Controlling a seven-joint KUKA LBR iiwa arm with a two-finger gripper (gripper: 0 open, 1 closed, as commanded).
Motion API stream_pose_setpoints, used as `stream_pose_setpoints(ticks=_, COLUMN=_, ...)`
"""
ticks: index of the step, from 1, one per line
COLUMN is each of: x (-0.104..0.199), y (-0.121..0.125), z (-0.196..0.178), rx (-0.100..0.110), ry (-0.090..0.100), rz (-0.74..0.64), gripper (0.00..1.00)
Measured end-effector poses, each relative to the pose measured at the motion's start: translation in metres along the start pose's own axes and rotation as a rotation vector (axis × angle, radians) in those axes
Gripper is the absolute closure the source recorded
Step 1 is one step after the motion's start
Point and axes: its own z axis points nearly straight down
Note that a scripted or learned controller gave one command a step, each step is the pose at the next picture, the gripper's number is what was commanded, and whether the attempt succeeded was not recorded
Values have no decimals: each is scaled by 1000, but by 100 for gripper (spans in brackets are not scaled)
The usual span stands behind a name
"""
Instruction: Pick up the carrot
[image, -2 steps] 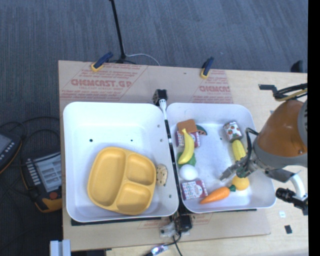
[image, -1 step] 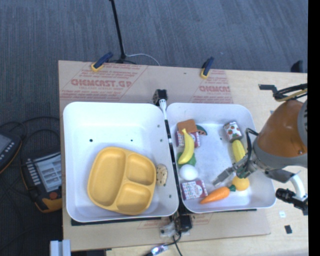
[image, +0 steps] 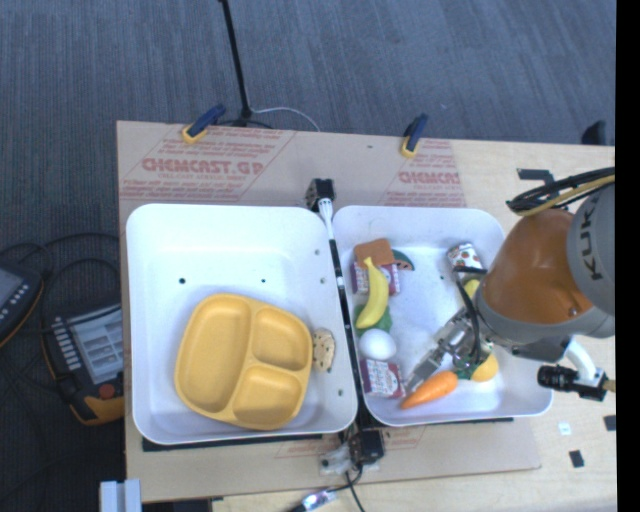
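Lying near the front wall of the right bin (image: 520, 405), the carrot (image: 430, 391) points its tip toward the bin's front left, its thicker end up against a yellow lemon-like piece (image: 484, 368). You can see the gripper (image: 441, 352) low over it, just above the carrot's upper side, its metal fingers (image: 436, 356) reaching down at a slant from the right. You cannot tell from this angle whether those fingers are spread or pressed together, nor whether they touch the carrot; nothing shows clearly between them.

Just left of the carrot you have a small reddish packet (image: 381, 377), and above that a white egg (image: 377, 345). A banana (image: 374, 293) runs up from the egg, lying over a brown box (image: 373, 254) and another wrapped item. Toward the bin's far right corner sits a small can-like object (image: 464, 258).

Your arm (image: 535, 280), orange-banded, covers much of the bin's right side.

In the left bin (image: 215, 240) you see a yellow divided tray (image: 245, 358), with a cookie (image: 323, 349) touching its right edge. Both bins rest on a wooden bench (image: 200, 165) with two yellow-and-blue clamps at its far edge.
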Motion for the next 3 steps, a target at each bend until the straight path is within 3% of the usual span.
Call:
stream_pose_setpoints(ticks=1, x=-1, y=3, z=-12, rx=-6, ry=-2, rz=4, gripper=100)
stream_pose_setpoints(ticks=2, x=-1, y=3, z=-12, rx=-6, ry=-2, rz=3, gripper=0)
stream_pose_setpoints(ticks=3, x=10, y=12, z=0, rx=-7, ry=3, rz=-436, gripper=0)
